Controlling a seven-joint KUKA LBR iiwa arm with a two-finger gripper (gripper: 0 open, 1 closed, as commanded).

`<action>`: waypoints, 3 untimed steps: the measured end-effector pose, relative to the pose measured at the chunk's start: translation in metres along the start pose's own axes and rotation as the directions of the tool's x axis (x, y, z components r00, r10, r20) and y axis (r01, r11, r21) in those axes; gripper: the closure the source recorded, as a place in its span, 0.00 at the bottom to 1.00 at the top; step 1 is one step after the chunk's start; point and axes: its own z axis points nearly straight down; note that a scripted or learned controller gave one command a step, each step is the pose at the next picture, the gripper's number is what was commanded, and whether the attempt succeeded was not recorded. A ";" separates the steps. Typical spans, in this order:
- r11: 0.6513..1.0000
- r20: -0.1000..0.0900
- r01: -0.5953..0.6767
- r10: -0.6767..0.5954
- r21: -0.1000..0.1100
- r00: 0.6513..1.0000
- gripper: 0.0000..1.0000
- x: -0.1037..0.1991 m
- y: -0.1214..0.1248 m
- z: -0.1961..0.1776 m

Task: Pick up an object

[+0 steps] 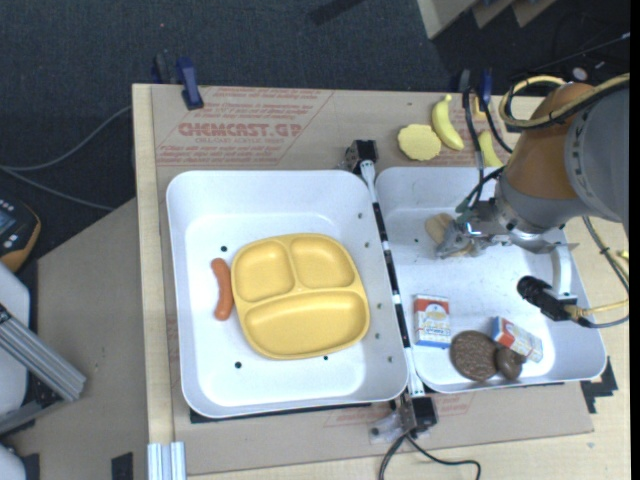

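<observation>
banana [447,123] and blue clamp [188,82] outside bins

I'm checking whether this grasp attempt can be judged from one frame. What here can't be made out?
- Gripper, camera view: too small and blurred against the right bin to read its state.
- Tan object beside it: partly covered by the gripper, identity unclear.
- Small box: print too small to read, partly behind the brown round item.
- Arm: cut by the right edge.

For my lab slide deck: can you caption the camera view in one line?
KUKA arm's claw lowered over a tan item in the right bin; yellow divided tray and sausage sit in the left bin.
</observation>
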 end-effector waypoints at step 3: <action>1.000 0.002 -0.009 0.009 0.007 1.000 0.00 0.043 -0.012 -0.096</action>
